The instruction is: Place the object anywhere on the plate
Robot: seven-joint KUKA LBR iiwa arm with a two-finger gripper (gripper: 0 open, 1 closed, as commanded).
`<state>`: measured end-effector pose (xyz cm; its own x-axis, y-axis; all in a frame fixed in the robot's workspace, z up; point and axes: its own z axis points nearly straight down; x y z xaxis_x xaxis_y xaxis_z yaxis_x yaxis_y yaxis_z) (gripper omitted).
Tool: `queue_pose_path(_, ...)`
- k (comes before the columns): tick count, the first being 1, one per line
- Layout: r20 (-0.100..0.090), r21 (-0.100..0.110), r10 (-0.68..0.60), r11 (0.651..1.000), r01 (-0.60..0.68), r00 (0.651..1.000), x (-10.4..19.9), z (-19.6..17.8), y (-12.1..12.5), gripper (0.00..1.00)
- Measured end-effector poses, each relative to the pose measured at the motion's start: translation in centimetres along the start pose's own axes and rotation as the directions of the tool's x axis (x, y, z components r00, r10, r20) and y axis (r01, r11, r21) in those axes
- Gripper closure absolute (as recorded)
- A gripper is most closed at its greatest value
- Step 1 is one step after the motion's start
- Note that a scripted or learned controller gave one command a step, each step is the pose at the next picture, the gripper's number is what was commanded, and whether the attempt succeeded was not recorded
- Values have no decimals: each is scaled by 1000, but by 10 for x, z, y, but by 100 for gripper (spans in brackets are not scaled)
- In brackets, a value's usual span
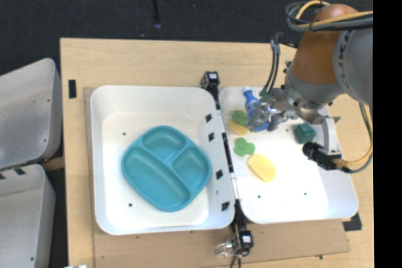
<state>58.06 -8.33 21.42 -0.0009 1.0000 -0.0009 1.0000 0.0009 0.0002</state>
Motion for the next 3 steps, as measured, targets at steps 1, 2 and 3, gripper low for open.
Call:
queue_pose_path(1,0,-1,-1,1000,1,1000,50,4,15,100)
queue_pose_path(2,-1,-1,-1,1000,1,1000,98,-13,27,100)
queue_pose_path(3,0,-1,-1,1000,1,1000,148,-9,34,100)
